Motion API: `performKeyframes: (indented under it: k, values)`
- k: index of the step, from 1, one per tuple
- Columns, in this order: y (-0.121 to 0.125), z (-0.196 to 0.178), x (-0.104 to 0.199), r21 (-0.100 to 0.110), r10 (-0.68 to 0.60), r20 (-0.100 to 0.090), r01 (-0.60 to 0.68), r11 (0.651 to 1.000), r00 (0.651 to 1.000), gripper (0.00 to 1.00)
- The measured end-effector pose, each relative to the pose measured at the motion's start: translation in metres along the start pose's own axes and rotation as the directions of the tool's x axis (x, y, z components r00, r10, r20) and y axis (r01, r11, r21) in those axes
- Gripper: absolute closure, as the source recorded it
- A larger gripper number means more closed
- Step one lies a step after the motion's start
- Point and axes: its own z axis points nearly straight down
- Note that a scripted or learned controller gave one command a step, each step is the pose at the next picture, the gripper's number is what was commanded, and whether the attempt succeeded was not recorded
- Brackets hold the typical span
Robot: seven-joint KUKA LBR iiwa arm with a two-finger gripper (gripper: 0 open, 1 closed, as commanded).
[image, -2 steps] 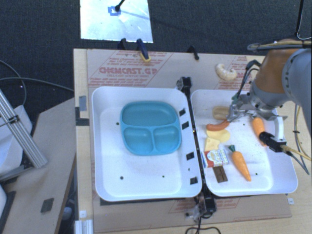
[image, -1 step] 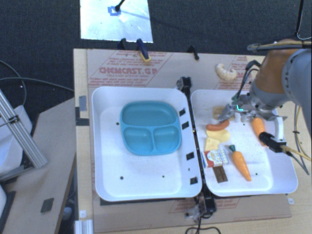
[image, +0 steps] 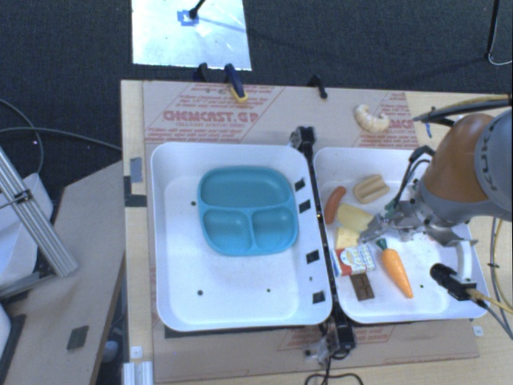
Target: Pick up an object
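The right bin [image: 417,155] holds several toy foods. They are a red sausage [image: 334,204], a tan bread roll [image: 371,188], a yellow cheese wedge [image: 351,216], a smaller yellow piece [image: 345,239], a small printed carton [image: 357,258], a brown chocolate bar [image: 362,286] and an orange carrot [image: 396,272]. My gripper [image: 381,230] hangs low in this bin, just right of the cheese wedge and directly above the carrot's green top. Nothing is seen held in it.
The left bin [image: 180,295] carries a blue divided plate [image: 246,210]. A pale, croissant-like toy [image: 372,119] lies on the bench behind the right bin. The divider [image: 314,215] between the bins bears black clips. The arm's orange band [image: 453,163] spans the right bin's right side.
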Motion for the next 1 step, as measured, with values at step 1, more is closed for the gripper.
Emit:
performKeyframes:
  k: [1]
  values:
    - [-0.0606,-0.0001,0.0529,0.0,-0.003,-0.002,0.003,1.0,1.0,0.0]
